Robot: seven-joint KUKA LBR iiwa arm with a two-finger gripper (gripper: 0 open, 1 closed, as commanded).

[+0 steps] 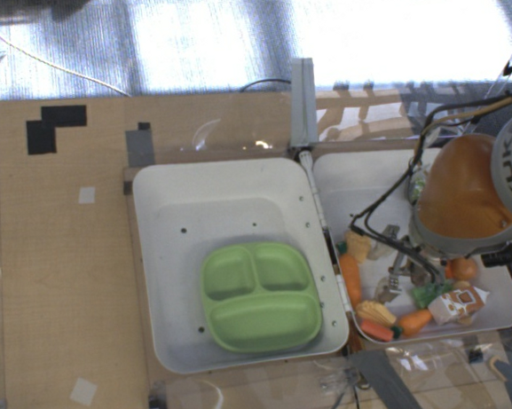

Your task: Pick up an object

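The right bin (361, 181) holds a pile of toy food at its near end. A long orange carrot (351, 280) lies by the bin's left wall, with a yellow ridged piece (375, 312) and a red piece (379, 331) below it. A second carrot (415, 321), a green piece (423, 296), a small printed carton (461, 302) and an orange ball (463, 269) lie further right. My gripper (394, 278) hangs low over the middle of this pile, just right of the long carrot. The grey wrist and its orange band (460, 195) cover the bin's right side.
The left bin (176, 206) holds a green divided plate (260, 297) in its near half. A grey post (302, 106) stands behind the wall between the bins. Black cables (389, 201) loop from the wrist over the right bin.
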